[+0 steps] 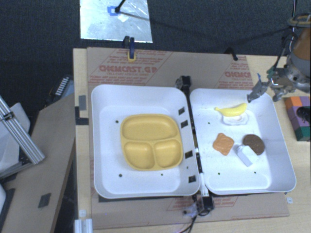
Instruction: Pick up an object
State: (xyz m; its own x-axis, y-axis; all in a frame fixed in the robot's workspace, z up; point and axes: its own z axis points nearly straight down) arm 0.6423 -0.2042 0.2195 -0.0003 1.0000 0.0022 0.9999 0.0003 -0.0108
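From the camera view above the table (pixel 160 62), the gripper (pixel 256 92) hangs over the upper right corner of the right bin (pixel 277 178), near the banana (pixel 232 110) but apart from it. It grasps nothing, and whether it is spread or closed cannot be told at this size.

The pickable things lie loose on the right bin's floor, likely so any one can be reached from above. The yellow, curved banana rests on a small white disc (pixel 235 119). Below it sit an orange toast-like piece (pixel 223 143), a brown rounded piece (pixel 254 143) and a small white block (pixel 244 156), the last two touching. The left bin (pixel 104 130) holds a yellow divided plate (pixel 149 141).
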